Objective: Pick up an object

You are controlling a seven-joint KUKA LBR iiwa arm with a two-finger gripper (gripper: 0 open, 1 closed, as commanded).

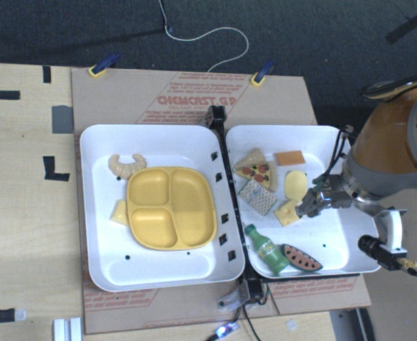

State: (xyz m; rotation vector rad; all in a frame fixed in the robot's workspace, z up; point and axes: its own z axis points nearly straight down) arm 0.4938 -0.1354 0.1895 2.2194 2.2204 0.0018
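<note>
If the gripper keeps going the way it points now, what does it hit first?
The gripper points left and down into the right bin. First in line looks like the yellow cheese wedge, right at its tip, with the pale yellow oval piece just above. Height over them is unclear from this view.

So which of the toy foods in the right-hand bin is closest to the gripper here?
The small yellow cheese wedge, right beside the gripper. The yellow oval piece sits just above it, and the watermelon slice and green bottle lie farther off.
</note>
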